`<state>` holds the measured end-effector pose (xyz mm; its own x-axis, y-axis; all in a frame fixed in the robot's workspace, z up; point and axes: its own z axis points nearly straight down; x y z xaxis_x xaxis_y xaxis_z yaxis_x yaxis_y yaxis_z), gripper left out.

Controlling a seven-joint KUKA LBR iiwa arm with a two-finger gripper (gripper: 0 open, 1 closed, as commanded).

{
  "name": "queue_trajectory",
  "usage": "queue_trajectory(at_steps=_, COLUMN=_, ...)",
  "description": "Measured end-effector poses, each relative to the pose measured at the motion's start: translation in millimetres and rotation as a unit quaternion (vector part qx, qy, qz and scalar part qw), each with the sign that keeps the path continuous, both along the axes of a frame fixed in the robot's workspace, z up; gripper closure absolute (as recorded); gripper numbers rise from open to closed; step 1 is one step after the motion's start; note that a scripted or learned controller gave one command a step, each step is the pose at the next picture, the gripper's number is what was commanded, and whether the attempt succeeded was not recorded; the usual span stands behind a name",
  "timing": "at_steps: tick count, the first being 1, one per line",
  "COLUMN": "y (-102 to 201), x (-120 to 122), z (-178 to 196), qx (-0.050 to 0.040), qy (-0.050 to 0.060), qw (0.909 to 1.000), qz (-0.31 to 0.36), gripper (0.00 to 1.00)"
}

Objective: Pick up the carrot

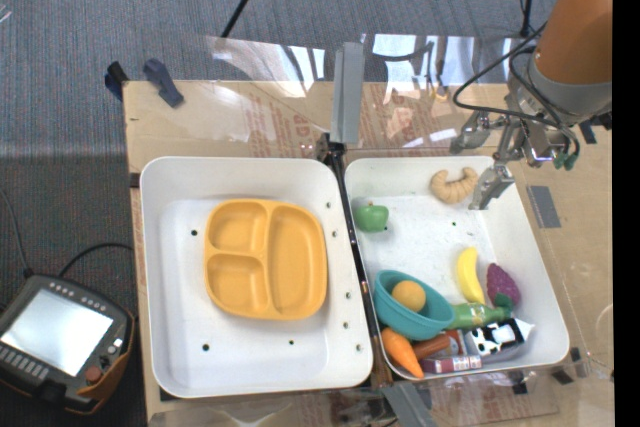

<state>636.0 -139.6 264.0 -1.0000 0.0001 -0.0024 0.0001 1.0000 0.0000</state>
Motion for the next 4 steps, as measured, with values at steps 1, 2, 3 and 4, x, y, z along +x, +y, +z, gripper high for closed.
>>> queue_trajectory(at_steps=1, y=-37.2, x=-36.6, z=-147.3, qx=0.003, qy=0.007, qw=0.9939, qz=0.11, gripper=0.0)
queue_trajectory(at_steps=2, y=-5.7, x=-88.7, z=-168.6, qx=-0.004, qy=-0.013, qw=0.9988, qz=-0.046, gripper=0.0)
queue_trajectory(at_steps=3, y=51.3, x=-113.9, z=-141.2, qx=0.0017, qy=-0.023, qw=0.9789, qz=-0.203, gripper=0.0)
queue_trajectory(at_steps=4, y=47.6, x=-131.2, z=-153.7, qx=0.0033, qy=-0.048, qw=0.9785, qz=-0.201, gripper=0.0)
